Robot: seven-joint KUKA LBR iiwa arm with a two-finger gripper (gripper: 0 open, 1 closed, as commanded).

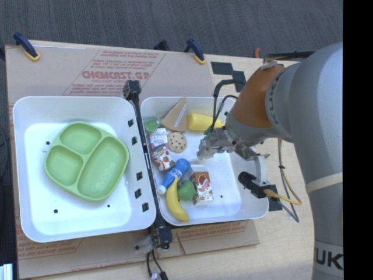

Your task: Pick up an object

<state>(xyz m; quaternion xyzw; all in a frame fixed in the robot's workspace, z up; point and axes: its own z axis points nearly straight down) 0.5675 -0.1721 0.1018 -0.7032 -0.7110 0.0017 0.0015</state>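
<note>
Look at the gripper (pixel 205 149): you see it low inside the right bin (pixel 247 209), hanging from the grey arm (pixel 303 115) with the orange band (pixel 256 101). Its tip sits over bare white bin floor, and you cannot tell whether it is spread or closed, because the wrist body hides it; nothing is visibly caught in it.

Just to the gripper's left you find the round cookie (pixel 178 141), with the small printed carton (pixel 158 137) and a second, tilted carton (pixel 161 158) farther left. Up and to the left of the gripper lies the tan wedge (pixel 175 116), touching the cookie's upper edge. Right above the gripper rests the yellow block (pixel 199 121), partly behind the wrist. Below and left you see the blue bottle (pixel 178 171), the green ball (pixel 186 190) and the banana (pixel 175 202), bunched together. Directly below the gripper stands the brown-and-white juice box (pixel 201 187), beside the green ball.

Far to the gripper's left, the left bin (pixel 23 214) holds a green divided plate (pixel 87 161).
</note>
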